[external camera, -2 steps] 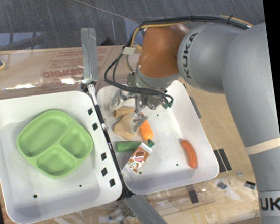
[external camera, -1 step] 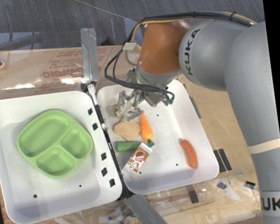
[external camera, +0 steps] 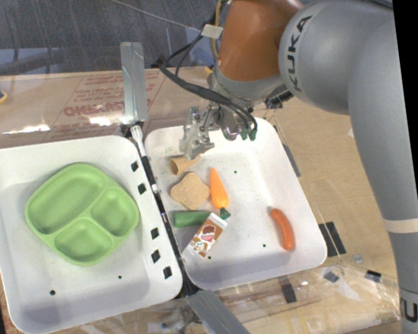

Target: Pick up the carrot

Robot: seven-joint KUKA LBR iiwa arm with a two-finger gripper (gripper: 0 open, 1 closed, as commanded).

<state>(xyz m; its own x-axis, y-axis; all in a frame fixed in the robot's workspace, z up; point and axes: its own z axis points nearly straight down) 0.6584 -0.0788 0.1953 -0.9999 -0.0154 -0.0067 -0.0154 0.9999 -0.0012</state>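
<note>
Carrot (external camera: 217, 188) mid-bin, clear right side, gripper (external camera: 194, 143) above far edge, grip state unclear

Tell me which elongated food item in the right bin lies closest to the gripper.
The carrot, orange, just below the gripper. The green cucumber lies lower by the divider, and the red hot dog sits farthest, toward the bin's lower right.

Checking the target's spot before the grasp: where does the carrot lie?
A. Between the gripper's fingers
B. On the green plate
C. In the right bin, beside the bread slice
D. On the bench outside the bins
C: the carrot lies in the right bin, just right of the bread slice.
</note>
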